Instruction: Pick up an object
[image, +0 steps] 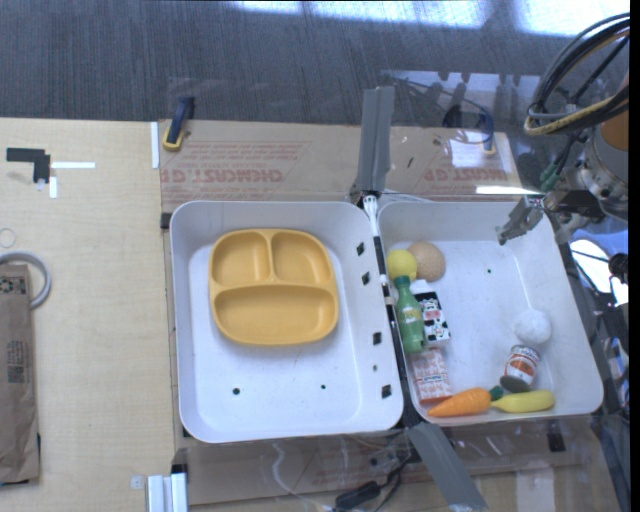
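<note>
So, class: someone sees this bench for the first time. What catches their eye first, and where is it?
First, the yellow divided plate, alone in the left bin. Next, the toy food along the right bin's left and near sides, notably the green bottle and orange carrot. The gripper hangs above that bin's far right corner.

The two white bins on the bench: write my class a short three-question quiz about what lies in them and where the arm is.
1. True or false: the yellow divided plate lies in the left bin.
2. Which item lies nearest the right bin's front edge? A) carrot B) green bottle C) white ball
3. Fill in: the end effector hangs over the right bin's far ____ corner.

Key: 1 true. 2 A; the carrot lies beside the yellow banana. 3 right.
</note>
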